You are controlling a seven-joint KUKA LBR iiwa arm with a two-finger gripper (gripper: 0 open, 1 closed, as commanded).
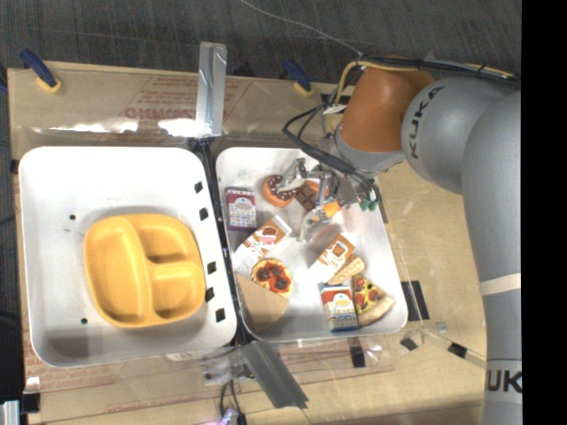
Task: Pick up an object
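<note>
Reaching in from the right with the grey arm, orange band sitting above the wrist. Hanging the gripper low over the far part of the right bin, just beside a doughnut with dark icing and close over a small brown piece. Not showing clearly enough to tell whether spread, pressed together or pinching anything; nothing seen lifted.

Lying scattered in that same bin: a dark red carton near the wall next to the left bin, a small striped packet just below it, a round tart with dark berries, and a brown wedge touching the tart's near side. Further right, lying close together: a brown packet, a cracker, a pizza slice and a second carton.

Resting in the left bin: a yellow divided plate, well apart from the gripper.
</note>
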